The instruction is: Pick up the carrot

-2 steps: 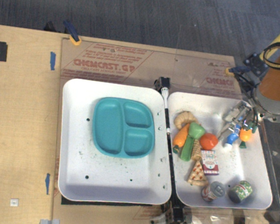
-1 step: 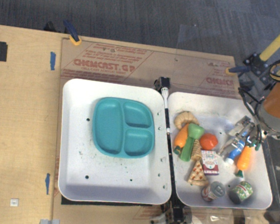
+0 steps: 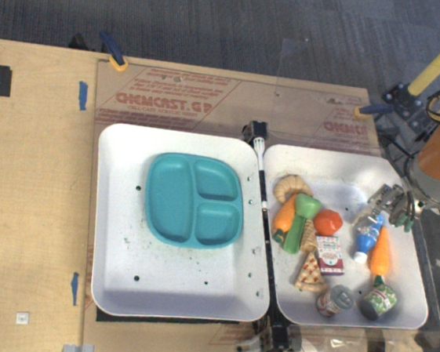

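The carrot point(image 3: 382, 251) is an orange cone lying lengthwise near the right wall of the right bin point(image 3: 417, 312), narrow end toward the back. My gripper point(image 3: 392, 207) hangs just behind the carrot's narrow tip, over the bin's back right part. It looks open, with nothing between its fingers. A small blue bottle point(image 3: 367, 238) lies just left of the carrot, below the gripper.
The right bin also holds a croissant point(image 3: 289, 186), an orange piece point(image 3: 284, 216), a green piece point(image 3: 304, 214), a tomato point(image 3: 328, 221), a red carton point(image 3: 328, 255), a pizza slice point(image 3: 310, 273) and two cans point(image 3: 336, 300). The left bin point(image 3: 108, 261) bears a teal divided plate point(image 3: 194, 200).
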`<state>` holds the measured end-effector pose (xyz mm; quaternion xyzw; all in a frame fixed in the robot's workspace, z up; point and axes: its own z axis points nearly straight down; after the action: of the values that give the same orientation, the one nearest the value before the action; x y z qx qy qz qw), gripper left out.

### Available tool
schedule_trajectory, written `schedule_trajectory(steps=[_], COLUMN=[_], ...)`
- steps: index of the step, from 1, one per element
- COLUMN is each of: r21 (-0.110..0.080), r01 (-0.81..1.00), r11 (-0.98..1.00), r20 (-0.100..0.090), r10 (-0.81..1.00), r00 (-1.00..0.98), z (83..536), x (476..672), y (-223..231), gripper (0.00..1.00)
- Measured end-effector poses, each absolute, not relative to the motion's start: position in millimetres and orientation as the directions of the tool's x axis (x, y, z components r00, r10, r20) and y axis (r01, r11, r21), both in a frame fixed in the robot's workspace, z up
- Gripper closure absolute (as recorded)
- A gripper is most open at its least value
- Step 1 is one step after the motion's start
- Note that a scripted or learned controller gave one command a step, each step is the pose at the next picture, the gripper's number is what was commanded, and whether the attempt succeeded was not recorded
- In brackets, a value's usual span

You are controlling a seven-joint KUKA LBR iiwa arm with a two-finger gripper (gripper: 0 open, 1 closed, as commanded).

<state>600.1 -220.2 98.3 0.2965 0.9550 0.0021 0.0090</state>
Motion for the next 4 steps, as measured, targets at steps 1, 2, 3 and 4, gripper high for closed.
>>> schedule_trajectory(steps=[1, 2, 3, 4], r21=[0.01, 0.003, 0.016, -0.004], r01=[0.565, 0.377, 0.339, 0.0], r11=[0.825, 0.926, 0.941, 1.0], r20=[-0.011, -0.013, -0.018, -0.015], r10=[0.565, 0.377, 0.339, -0.001], r00=[-0.825, -0.926, -0.94, -1.0], z=[97, 89, 89, 349], x=[599.6, 553.5, 494.7, 512.6], y=[-219, -201, -215, -225], gripper=[0.0, 0.0, 0.0, 0.0])
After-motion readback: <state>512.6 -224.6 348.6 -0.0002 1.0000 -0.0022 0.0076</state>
